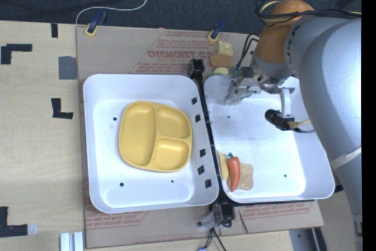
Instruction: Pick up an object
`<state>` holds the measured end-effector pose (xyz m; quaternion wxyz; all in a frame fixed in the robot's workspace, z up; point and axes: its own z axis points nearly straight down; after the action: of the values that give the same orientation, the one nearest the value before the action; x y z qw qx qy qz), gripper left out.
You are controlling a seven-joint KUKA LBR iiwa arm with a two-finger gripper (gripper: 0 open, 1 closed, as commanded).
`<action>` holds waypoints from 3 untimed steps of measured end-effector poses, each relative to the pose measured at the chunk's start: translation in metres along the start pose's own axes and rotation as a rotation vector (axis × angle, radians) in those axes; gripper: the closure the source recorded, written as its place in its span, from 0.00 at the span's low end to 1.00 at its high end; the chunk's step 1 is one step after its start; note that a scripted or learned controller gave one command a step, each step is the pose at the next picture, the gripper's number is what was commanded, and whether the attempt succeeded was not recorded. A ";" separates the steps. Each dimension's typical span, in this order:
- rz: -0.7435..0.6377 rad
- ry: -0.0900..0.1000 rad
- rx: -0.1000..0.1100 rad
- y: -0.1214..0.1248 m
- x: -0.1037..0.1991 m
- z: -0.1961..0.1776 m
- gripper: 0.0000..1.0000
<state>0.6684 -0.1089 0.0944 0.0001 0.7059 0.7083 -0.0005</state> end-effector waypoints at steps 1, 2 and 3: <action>0.000 -0.001 0.001 0.000 0.000 0.001 0.00; 0.002 -0.001 0.001 -0.021 0.015 0.011 0.00; 0.001 0.001 -0.001 0.001 0.008 0.010 0.00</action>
<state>0.6689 -0.1011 0.0841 0.0002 0.7064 0.7078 0.0001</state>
